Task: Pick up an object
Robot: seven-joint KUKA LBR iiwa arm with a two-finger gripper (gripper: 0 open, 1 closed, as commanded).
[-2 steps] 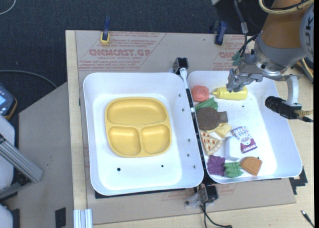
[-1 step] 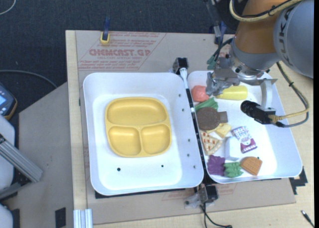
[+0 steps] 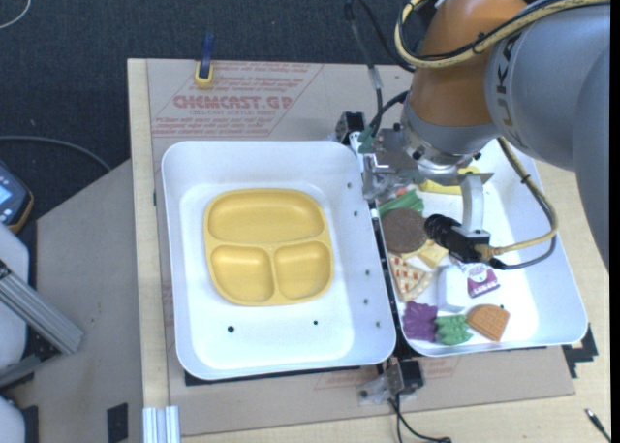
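The arm reaches in over the right bin (image 3: 572,320), and its gripper (image 3: 387,174) hangs at the far left corner of that bin, just above the toy food heaped along the bin's left side. The wrist and its cabling hide the claw, so I cannot tell whether it is spread or pressed together, and nothing can be seen pinched in it.

Taking the brown round patty (image 3: 403,230) as the landmark: a green leafy piece (image 3: 403,205) lies just beyond it, right under the gripper; a yellow wedge (image 3: 429,255) and a waffle slice (image 3: 410,281) sit just nearer the camera; further that way come a purple grape bunch (image 3: 419,319), a green broccoli piece (image 3: 452,330), an orange biscuit (image 3: 488,321) and a white packet (image 3: 467,283). The yellow divided tray (image 3: 268,243) lies alone in the left bin (image 3: 184,237), well apart from the patty.

This looks like the approach or descent stage of a grasp, probably aimed at the green piece or the patty. The next move calls for a straight drop onto one item, clear of the bin wall and neighbours, then a firm close.
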